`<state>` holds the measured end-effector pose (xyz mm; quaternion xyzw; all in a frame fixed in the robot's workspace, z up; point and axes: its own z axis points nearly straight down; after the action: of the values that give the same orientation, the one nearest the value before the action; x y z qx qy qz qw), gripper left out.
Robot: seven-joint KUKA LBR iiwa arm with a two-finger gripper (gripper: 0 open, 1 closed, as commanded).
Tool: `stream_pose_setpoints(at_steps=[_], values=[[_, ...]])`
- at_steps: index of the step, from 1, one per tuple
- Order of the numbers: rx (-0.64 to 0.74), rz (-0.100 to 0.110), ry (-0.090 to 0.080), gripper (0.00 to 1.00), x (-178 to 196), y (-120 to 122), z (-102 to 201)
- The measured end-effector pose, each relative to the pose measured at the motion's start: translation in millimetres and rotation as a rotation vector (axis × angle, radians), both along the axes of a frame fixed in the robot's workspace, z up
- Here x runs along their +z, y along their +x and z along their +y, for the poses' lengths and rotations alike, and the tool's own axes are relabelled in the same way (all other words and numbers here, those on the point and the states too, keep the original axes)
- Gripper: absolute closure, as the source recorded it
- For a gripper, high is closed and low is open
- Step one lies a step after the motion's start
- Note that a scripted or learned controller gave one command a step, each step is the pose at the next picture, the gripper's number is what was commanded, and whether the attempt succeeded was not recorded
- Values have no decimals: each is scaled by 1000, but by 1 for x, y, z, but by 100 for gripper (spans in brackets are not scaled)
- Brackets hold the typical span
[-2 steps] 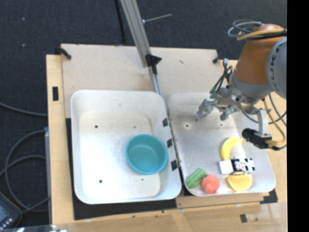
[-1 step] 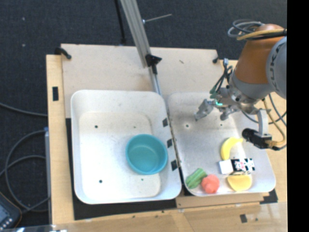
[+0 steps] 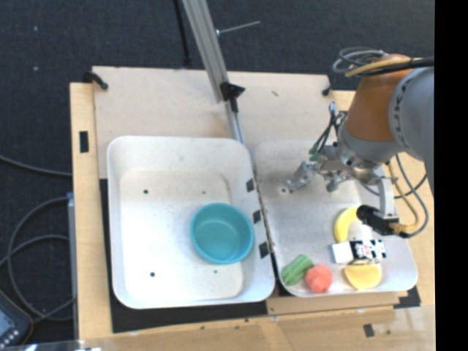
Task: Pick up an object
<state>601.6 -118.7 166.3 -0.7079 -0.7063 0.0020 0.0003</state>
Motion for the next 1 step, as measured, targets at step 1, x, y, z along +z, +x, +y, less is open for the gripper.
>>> stream_pose_setpoints(at_steps=[1], values=[[-2, 0, 0, 0, -43, 0, 4]])
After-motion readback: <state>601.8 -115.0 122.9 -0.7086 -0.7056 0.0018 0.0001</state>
